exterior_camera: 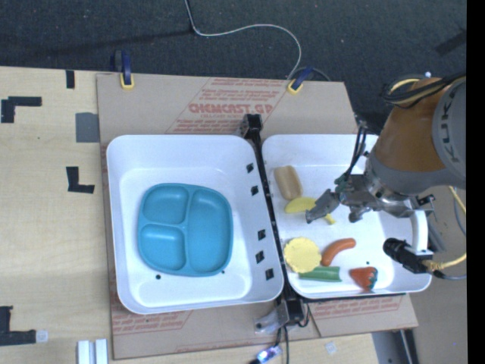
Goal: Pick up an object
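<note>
end effector (pixel 333 209) spread above banana (pixel 301 205) in right bin (pixel 394 288), nothing gripped, pick not yet made.

arm (pixel 424 142) | cut off right | hides right bin (pixel 318 146) rim

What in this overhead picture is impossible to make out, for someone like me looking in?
- Bin floor under the gripper: covered by the arm in the camera view.
- Yellow piece beside the gripper: its right end is hidden by the gripper.
- Red item by the right bin's front wall: too small to identify.
- Arm's upper part: cut off by the right edge.
</note>
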Motion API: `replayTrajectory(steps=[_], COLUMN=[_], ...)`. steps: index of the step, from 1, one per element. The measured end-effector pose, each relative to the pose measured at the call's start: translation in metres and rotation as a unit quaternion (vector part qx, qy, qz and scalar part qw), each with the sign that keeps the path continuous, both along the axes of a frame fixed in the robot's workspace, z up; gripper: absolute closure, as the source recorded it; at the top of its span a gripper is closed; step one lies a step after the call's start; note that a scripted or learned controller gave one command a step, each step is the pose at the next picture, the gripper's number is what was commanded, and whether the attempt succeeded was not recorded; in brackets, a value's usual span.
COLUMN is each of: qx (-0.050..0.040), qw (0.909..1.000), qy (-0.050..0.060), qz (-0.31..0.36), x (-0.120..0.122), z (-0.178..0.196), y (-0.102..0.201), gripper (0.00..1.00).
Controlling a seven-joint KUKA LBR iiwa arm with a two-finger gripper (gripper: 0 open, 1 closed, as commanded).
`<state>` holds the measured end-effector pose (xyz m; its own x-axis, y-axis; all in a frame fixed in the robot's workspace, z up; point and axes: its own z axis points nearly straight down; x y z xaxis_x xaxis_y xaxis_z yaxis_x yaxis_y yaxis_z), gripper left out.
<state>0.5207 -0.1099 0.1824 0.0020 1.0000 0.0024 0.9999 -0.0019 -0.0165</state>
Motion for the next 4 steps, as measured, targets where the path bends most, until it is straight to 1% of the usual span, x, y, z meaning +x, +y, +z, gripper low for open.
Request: replayTrajectory(steps=[1,2,3,4], qx=[-0.001,-0.0009,-0.0018,-0.0021], qw=[1.0,1.0,1.0,1.0], qy=[-0.007,-0.005,-0.008,-0.008], qz=[0.002,0.001,0.002,0.002], x=[0.003,0.012,0.012,0.012], z=[0.007,-0.048,-0.1,-0.087], y=[0.0,-0.001,-0.001,-0.001], gripper=[0.0,0.0,0.0,1.0])
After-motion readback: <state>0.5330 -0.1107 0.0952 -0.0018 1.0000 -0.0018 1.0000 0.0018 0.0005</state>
